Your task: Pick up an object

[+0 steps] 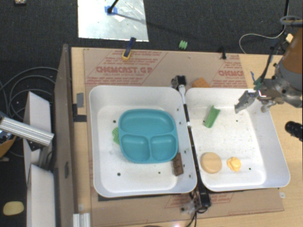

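Green block (211, 116) lying in right bin (272, 141), apart from fingers (253, 100) up-right, their spread unclear

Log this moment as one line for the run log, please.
stage: approach | gripper: above right bin, upper right, nothing seen held | right bin: green block, tan round piece, yellow piece | left bin: blue divided plate

One fixed camera looks down at a slant — from well above — on both bins (142, 94).
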Available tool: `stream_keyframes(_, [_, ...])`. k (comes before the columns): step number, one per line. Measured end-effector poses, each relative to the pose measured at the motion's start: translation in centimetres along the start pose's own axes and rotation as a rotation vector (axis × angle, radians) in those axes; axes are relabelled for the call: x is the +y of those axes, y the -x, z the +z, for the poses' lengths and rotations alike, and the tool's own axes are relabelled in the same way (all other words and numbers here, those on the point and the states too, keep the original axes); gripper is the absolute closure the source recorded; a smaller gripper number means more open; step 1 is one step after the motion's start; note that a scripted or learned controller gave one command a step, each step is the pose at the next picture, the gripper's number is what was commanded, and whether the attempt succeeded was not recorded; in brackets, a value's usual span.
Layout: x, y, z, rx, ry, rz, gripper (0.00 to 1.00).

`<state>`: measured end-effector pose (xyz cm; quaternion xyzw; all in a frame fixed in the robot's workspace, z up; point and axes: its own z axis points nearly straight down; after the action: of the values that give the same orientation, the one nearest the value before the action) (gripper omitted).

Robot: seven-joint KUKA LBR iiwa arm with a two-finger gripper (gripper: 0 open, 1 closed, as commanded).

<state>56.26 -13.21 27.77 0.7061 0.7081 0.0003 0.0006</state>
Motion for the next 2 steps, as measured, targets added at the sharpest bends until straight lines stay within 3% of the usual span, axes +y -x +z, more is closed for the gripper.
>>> stream_keyframes(1, [3.2,-4.6,10.4,0.003,-0.007,-0.006,0.0])
stream_keyframes(2, [7.2,-3.0,17.0,-0.001,0.001,-0.002,0.0])
